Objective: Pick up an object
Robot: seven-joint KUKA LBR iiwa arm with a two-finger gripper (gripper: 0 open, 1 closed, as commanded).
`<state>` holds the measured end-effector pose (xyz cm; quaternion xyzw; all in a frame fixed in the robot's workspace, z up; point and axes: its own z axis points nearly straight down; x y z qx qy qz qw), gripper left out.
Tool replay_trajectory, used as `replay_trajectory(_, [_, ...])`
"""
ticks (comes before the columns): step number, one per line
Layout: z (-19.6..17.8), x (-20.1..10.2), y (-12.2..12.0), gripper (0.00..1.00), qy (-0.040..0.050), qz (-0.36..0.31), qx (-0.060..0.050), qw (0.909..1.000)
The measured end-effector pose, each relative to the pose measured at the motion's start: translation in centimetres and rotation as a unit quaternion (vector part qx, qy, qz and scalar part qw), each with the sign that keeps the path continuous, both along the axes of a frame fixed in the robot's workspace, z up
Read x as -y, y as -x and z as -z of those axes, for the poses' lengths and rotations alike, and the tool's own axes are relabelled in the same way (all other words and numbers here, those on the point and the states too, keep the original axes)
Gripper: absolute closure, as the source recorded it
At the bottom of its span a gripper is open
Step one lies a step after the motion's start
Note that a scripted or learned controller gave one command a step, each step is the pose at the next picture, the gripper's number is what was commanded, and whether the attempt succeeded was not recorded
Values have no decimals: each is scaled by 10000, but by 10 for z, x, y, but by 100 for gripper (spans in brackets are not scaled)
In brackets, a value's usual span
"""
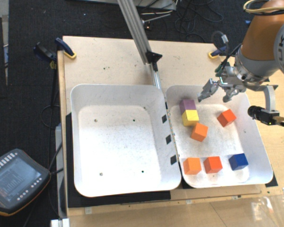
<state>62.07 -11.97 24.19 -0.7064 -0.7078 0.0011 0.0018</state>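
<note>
The right bin [255, 148] holds several blocks. A purple block [187, 104] touches a yellow block [190, 117], and an orange block [199, 132] lies just below them. A red-orange block [226, 117] sits to the right. Along the front lie an orange block [192, 165], a red block [213, 164] and a blue block [238, 161]. My gripper [217, 93] hangs over the bin's far edge, open, with nothing between its fingers, up and right of the purple block.
The left bin [85, 126] lies beside the right one. A slanted metal pole [135, 25] crosses above the bins' far side. Clamps [66, 48] sit on the bench's back corners. A teach pendant [14, 178] rests at the lower left.
</note>
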Motion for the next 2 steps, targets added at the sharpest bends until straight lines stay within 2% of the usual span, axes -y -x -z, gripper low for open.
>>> replay_trajectory(1, [-2,0,-1,0,6,0,22,10000])
replay_trajectory(2, [47,-8,-6,0,4,-6,-3,10000])
